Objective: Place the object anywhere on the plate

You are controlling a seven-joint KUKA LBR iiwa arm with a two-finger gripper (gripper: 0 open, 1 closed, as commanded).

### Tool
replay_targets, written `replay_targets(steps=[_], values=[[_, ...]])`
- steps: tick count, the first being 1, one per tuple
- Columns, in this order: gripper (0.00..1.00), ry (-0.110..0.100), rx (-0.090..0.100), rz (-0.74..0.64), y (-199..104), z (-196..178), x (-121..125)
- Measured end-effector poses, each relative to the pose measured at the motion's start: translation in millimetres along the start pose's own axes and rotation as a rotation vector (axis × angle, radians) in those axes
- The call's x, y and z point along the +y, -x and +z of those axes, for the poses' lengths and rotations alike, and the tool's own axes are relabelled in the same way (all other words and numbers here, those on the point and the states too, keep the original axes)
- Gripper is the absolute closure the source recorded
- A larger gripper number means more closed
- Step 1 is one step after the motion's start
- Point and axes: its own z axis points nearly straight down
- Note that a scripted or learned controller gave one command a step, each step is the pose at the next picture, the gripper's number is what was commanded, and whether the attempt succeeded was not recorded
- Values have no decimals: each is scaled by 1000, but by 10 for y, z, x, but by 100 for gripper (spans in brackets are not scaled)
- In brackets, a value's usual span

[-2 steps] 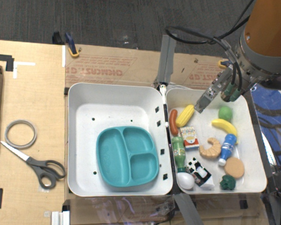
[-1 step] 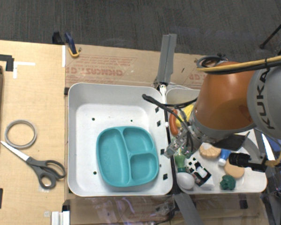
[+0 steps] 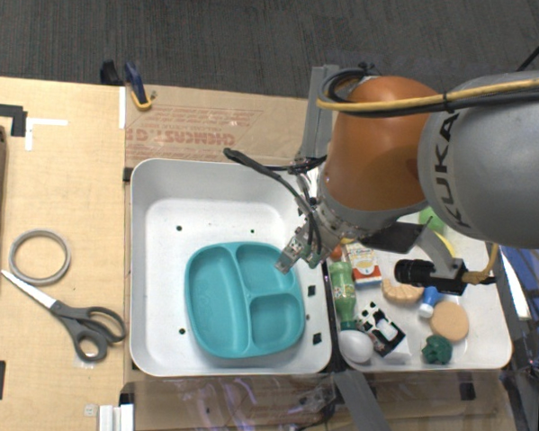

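Left bin (image 3: 151, 249): white floor bare along its far and left sides, open to reach. Teal plate (image 3: 244, 299) fills the near middle; its three compartments lie bare. Claw (image 3: 296, 254) hangs at the plate's far right rim, arm (image 3: 408, 145) covering the bins' shared wall from above. Right bin (image 3: 492, 343): crowded, with green bottle (image 3: 342, 290), white egg (image 3: 356, 346), tan ball (image 3: 450, 322), green lump (image 3: 438, 350) close together, narrow gaps between. Worktop (image 3: 55, 190) left: tape roll (image 3: 39, 256), scissors (image 3: 70, 317).
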Motion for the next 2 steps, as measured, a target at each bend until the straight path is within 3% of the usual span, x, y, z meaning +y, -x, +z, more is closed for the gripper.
replay_targets(steps=[1,2], values=[[100,1,-2,-235,580,-1291,94],[100,0,-1,-310,94,-1018,-232]])
